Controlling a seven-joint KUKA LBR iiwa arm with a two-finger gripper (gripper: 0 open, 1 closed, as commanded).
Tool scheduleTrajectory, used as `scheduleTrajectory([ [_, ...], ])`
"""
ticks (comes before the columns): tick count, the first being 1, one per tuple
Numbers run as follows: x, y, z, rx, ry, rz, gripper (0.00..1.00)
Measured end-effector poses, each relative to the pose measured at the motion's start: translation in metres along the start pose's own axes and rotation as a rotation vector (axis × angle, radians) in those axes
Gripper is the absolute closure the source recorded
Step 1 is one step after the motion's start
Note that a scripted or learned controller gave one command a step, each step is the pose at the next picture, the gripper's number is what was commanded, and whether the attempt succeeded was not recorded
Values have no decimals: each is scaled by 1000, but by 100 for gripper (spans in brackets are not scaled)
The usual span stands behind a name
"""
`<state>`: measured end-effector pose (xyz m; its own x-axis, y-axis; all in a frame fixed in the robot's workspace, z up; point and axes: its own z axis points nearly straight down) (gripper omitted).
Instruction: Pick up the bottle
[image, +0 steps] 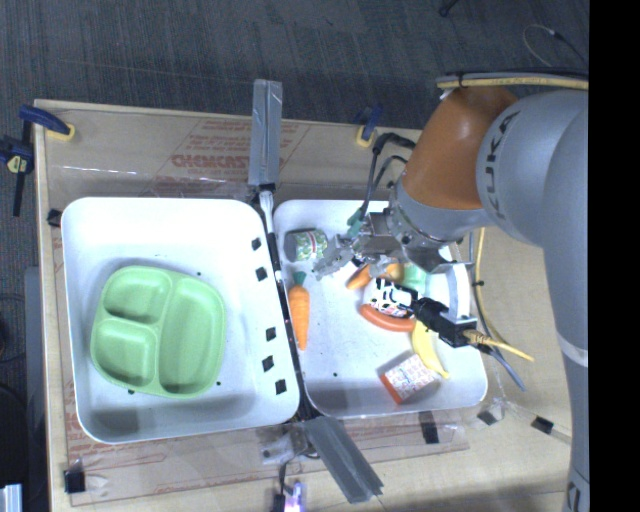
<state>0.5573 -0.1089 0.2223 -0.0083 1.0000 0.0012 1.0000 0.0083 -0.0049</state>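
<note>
The bottle (306, 243) is small, with a green label, and lies on its side in the far left corner of the right bin (340, 385). My gripper (338, 256) hangs low over the bin just to the right of the bottle, close to its right end. I cannot tell whether it touches the bottle. The grey arm with its orange band reaches in from the right and hides part of the bin's far right side.
A carrot (298, 314) lies near the right bin's left wall. A red sausage (386, 318), a black-and-white toy (390, 295), a banana (428, 351) and a small box (408, 377) crowd its right half. A green divided plate (158, 328) sits in the left bin (80, 230).
</note>
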Motion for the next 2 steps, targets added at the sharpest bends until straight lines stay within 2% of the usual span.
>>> scheduleTrajectory([
  [1,-90,8,-19,-3,-2,185,0],
  [2,-95,29,-29,-4,-1,295,0],
])
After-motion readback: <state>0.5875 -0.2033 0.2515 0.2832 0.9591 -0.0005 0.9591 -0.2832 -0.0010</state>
